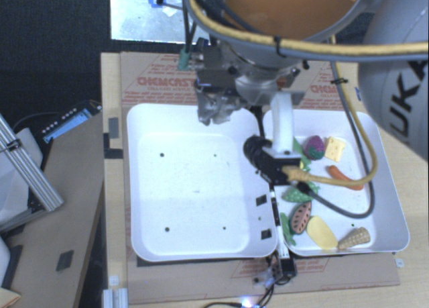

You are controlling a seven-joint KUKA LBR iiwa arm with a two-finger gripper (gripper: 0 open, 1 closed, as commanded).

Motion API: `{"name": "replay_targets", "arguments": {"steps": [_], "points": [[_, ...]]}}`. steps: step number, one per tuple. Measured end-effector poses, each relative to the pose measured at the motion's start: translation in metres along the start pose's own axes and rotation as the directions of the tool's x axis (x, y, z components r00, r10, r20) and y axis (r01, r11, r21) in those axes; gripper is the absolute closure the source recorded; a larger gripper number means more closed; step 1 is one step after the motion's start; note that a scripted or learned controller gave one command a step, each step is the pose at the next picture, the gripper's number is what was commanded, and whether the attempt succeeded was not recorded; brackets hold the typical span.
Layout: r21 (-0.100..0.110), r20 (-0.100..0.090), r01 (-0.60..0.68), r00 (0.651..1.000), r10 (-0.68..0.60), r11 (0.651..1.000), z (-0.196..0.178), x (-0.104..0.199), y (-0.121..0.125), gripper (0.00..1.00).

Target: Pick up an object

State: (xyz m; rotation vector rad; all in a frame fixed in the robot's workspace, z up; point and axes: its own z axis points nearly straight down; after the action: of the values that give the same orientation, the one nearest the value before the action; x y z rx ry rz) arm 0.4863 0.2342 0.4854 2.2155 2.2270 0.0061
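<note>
My gripper hangs over the back edge of the left bin, near the divider between the two bins. Nothing shows beneath it or in its grasp. The toys lie in the right bin: a purple fruit, a yellow cheese block, an orange carrot-like piece, green leafy pieces, a watermelon slice, a yellow lemon and an ice-cream cone. The arm's body hides the back of the right bin.
A white bar with a black fitting and yellow and black cables hang off the arm over the right bin. Cardboard lies under both bins. A metal frame stands at the far left.
</note>
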Motion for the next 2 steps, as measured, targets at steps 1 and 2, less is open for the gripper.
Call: {"name": "replay_targets", "arguments": {"steps": [1, 2], "points": [[-0.001, 0.0, 0.0, 1.0, 0.0, 1.0, -0.03, 0.0, 0.0, 1.0], [-0.009, 0.001, -0.007, 1.0, 0.007, 1.0, -0.051, -0.002, 0.131, 1.0]]}}
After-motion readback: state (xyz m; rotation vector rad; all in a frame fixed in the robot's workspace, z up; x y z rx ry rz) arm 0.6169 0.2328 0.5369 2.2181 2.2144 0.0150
